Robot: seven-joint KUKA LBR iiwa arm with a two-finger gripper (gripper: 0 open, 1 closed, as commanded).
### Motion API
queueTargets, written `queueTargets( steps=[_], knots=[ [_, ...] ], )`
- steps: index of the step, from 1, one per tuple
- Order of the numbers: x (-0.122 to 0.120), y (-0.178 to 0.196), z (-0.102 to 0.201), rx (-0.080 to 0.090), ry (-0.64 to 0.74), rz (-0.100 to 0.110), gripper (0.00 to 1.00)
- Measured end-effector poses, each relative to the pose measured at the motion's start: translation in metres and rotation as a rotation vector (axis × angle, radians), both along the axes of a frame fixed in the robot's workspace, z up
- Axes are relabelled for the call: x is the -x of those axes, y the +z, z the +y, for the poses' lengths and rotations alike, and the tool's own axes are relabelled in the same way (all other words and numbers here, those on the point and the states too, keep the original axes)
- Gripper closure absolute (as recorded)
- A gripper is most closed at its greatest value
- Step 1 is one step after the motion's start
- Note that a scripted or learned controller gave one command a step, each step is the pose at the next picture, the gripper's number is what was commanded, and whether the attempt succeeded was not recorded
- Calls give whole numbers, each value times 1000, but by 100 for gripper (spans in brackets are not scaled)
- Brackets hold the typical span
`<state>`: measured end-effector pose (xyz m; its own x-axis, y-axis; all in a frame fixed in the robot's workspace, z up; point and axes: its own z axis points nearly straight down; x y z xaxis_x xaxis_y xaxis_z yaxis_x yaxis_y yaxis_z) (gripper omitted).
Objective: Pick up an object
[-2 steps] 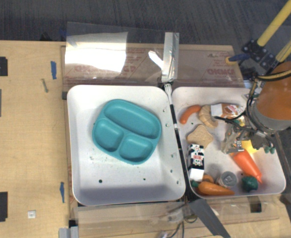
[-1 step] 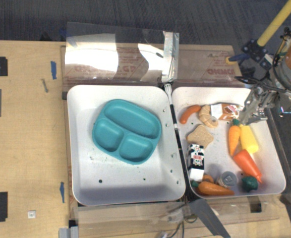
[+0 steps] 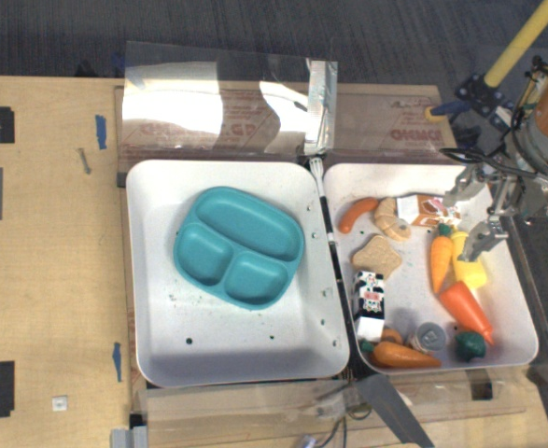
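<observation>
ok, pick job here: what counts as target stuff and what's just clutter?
Job:
gripper, over the right bin
pickable toys in that bin: carrots, hot dog, bread slice, milk carton

Lying about:
teal divided plate in the left bin
clear plastic sheet behind the bins

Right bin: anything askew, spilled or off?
Nothing spilled. The toy food lies in a loose jumble inside the right bin, none of it over the rim. The teal tray sits skewed in the left bin. The gripper hovers above the yellow piece.
</observation>
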<state>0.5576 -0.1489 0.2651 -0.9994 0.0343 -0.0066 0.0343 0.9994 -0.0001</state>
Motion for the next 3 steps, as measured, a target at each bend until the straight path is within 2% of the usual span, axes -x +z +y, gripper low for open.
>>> queueTargets(
  steps=[1,2,3],
  knots=[
    [2,-112,-24,-2,-5,12,0],
    [3,-176,-12,1,-128,-5,0],
    [-1,-163,-11,3,-126,-17,100]
  ],
)
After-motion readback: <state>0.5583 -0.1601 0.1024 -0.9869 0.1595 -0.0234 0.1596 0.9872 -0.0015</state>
